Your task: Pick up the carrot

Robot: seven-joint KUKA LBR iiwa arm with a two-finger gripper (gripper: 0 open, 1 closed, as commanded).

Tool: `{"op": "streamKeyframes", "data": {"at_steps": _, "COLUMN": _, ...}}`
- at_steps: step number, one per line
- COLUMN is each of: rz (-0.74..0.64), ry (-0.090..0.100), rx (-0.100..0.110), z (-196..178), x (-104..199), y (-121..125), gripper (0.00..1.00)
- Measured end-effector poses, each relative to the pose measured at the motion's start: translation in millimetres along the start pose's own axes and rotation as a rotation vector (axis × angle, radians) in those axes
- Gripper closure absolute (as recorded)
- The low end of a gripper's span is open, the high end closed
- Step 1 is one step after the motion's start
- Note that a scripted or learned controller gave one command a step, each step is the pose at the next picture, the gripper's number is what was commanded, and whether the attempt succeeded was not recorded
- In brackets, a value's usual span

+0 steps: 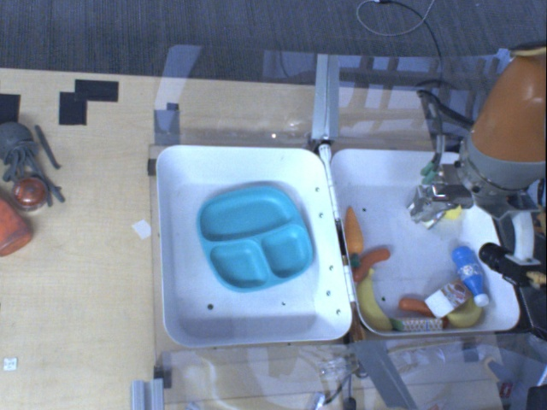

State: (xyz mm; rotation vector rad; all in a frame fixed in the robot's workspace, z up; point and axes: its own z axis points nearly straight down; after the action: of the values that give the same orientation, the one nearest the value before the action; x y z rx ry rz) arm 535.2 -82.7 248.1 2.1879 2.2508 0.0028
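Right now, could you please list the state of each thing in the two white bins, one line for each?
Orange carrot: lying flat along the right bin's left wall, not held.
Yellow banana: lying flat near the front wall.
Blue plastic bottle: lying on its side.
Blue three-compartment tray: resting flat in the left bin.
Gripper: above the right bin's back part, away from the carrot.

Grey arm (511, 166), orange band, perhaps cabled
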Motion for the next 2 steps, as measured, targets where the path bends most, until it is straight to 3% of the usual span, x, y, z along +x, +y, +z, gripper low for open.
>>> {"op": "streamKeyframes", "data": {"at_steps": 1, "rz": 0.116, "ry": 0.001, "rx": 0.0, "z": 37, "x": 39, "y": -8, "gripper": 1.0}}
{"op": "streamKeyframes", "data": {"at_steps": 2, "rz": 0.097, "ry": -0.001, "rx": -0.004, "z": -86, "x": -1, "y": -41, "gripper": 1.0}}
